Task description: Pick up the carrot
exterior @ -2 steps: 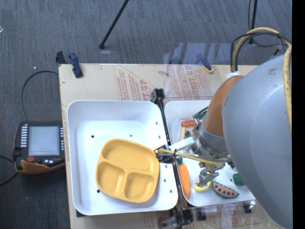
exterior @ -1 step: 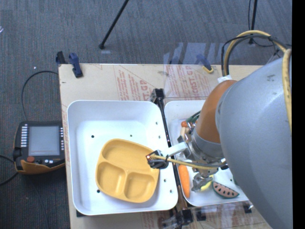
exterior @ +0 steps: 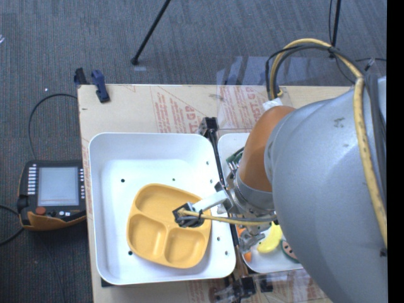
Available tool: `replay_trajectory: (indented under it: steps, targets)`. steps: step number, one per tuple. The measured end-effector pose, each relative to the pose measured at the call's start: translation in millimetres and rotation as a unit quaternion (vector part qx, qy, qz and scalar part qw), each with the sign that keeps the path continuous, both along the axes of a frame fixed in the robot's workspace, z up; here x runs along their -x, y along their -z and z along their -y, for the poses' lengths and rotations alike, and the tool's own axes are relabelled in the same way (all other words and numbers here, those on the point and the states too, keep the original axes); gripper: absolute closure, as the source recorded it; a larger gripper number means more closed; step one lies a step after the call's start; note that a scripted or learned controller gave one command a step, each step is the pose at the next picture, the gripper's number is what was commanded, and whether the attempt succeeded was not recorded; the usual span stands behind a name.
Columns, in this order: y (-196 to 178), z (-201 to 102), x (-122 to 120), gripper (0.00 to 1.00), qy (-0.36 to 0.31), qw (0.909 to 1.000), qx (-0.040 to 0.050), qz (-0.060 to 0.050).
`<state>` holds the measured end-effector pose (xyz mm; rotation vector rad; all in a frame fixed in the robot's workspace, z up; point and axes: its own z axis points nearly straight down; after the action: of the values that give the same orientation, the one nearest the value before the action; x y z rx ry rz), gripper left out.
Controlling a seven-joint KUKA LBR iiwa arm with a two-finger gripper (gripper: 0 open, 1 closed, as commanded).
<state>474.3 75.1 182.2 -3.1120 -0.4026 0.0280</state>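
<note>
A small orange piece, which may be the carrot (exterior: pixel 248 255), peeks out near the front left corner of the right bin (exterior: pixel 228 139). Most of it is hidden under the arm. My gripper (exterior: pixel 250 237) hangs just above that spot, below the orange wrist band (exterior: pixel 260 153). The big grey arm covers nearly all of the right bin.
The left bin (exterior: pixel 113 163) holds a yellow divided plate (exterior: pixel 165 235). A yellow object (exterior: pixel 273 240) lies right of the gripper in the right bin, with a green item (exterior: pixel 235 158) at that bin's left wall. A teach pendant (exterior: pixel 53 193) lies on the floor at left.
</note>
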Motion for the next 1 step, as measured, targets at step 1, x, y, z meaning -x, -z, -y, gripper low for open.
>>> replay_trajectory:
  steps: [1]
  targets:
    - [0.3,-0.3,-41.5,0.00,0.019,0.9998,0.0003,0.001]
